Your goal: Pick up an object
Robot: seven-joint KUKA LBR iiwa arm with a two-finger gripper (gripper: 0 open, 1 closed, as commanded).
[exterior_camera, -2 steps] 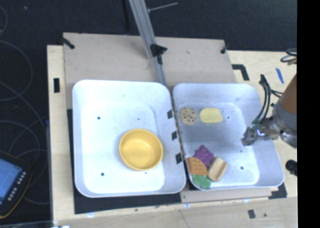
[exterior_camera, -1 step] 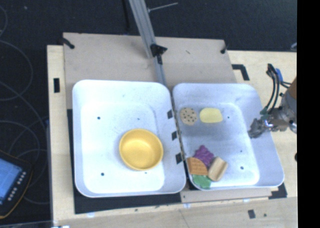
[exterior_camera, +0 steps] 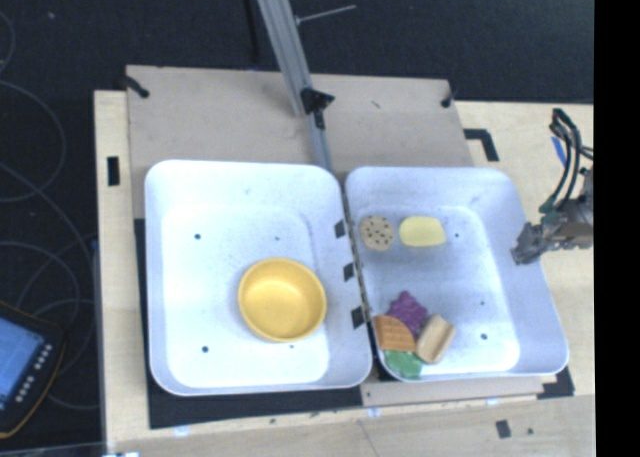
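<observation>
The grey tool (exterior_camera: 530,243) hangs beside the right white bin (exterior_camera: 500,200), its grip state I cannot tell; the soft yellow oval piece (exterior_camera: 422,232) inside touches nothing, but may slide away

Bright, even light; white bins (exterior_camera: 250,180) glare slightly, detail perhaps soft.

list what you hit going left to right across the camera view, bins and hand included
left bin → yellow bowl → right bin, where the cookie lies before the yellow piece → hand
</observation>
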